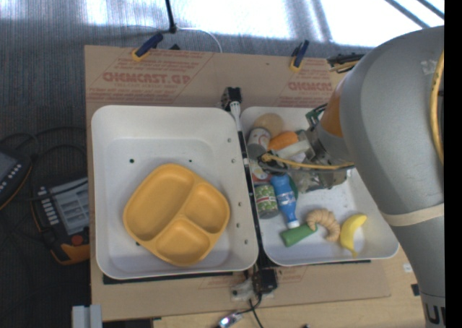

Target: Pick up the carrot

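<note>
The carrot (283, 139) is a small orange piece at the back of the right bin (375, 251), between a tan round item (268, 123) and a white item (294, 150). My gripper (312, 166) reaches in from the right under the big grey arm, just right of and slightly in front of the carrot. A yellow cable crosses in front of it. The carrot rests among the other items in the bin, and nothing shows between the gripper's ends.
The right bin also holds a green can (266, 201), a blue bottle (284, 200), a green block (297, 235), a tan croissant-like piece (325, 220) and a banana (352, 232). A yellow divided plate (177, 212) lies in the left bin (115, 139).
</note>
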Controlling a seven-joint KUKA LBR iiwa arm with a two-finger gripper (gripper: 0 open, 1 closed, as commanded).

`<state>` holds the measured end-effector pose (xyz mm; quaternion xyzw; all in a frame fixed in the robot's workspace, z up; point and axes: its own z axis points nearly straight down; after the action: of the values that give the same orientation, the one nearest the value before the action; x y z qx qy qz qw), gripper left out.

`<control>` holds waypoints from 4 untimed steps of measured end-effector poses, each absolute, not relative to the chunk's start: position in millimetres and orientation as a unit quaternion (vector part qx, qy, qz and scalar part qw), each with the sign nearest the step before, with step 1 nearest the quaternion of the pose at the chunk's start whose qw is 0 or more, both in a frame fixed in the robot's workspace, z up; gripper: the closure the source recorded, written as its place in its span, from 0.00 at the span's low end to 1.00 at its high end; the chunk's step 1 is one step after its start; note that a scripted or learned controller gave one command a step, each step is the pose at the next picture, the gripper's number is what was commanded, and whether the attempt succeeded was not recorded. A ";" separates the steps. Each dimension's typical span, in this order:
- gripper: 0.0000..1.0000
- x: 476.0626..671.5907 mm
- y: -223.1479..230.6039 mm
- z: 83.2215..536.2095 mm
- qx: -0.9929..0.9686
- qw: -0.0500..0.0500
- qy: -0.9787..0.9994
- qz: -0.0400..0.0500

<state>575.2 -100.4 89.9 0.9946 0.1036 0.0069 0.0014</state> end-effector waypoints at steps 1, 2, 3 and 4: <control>1.00 658.3 -150.1 88.5 0.984 0.000 0.176 0.000; 1.00 623.8 -99.6 89.5 0.990 0.002 0.142 0.003; 1.00 584.7 -106.1 210.0 0.995 0.000 0.101 0.000; 1.00 536.0 -103.3 113.1 0.991 -0.001 0.131 -0.003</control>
<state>536.0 -103.3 113.1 0.9913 0.1312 -0.0030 -0.0011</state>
